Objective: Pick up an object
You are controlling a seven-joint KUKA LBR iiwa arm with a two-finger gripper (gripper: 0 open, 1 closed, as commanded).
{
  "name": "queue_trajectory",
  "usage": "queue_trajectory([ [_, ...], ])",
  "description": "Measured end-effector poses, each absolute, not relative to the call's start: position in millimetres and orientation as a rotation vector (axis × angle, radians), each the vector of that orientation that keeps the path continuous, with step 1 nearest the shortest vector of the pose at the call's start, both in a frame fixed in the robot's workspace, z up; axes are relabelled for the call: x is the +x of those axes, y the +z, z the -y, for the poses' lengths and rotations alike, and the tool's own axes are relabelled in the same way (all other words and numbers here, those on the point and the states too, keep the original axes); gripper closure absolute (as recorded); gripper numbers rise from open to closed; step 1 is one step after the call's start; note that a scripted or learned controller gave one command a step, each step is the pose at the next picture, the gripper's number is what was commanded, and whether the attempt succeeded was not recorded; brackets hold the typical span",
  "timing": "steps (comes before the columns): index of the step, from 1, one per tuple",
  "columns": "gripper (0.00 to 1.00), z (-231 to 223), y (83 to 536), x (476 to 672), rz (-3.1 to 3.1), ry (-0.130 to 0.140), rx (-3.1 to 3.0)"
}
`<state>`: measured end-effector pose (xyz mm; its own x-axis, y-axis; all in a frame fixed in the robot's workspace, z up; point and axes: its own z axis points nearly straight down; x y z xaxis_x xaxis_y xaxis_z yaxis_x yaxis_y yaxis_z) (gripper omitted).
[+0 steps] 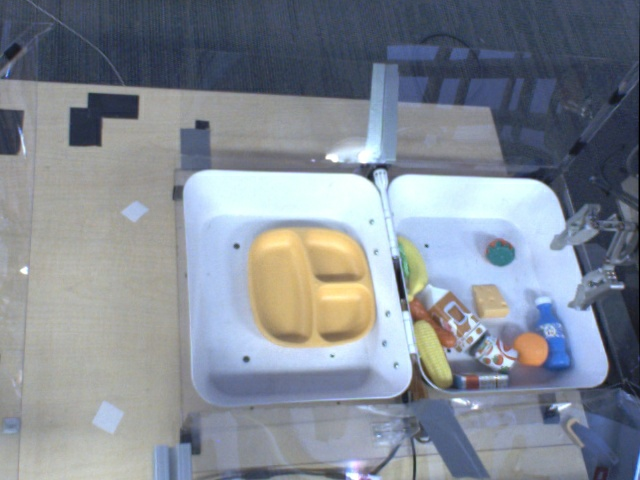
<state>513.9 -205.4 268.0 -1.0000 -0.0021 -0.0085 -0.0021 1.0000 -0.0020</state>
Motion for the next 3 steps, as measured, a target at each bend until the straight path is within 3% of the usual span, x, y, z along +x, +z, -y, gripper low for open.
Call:
queue_trajectory([
  [1,0.00,164,131,538.2,-3.026,0.002,0.840],
  [2,0.00,162,100,539.6,-2.817,0.002,1.382],
  [3,0.00,126,111,607.5,-2.641,0.007,1.687],
])
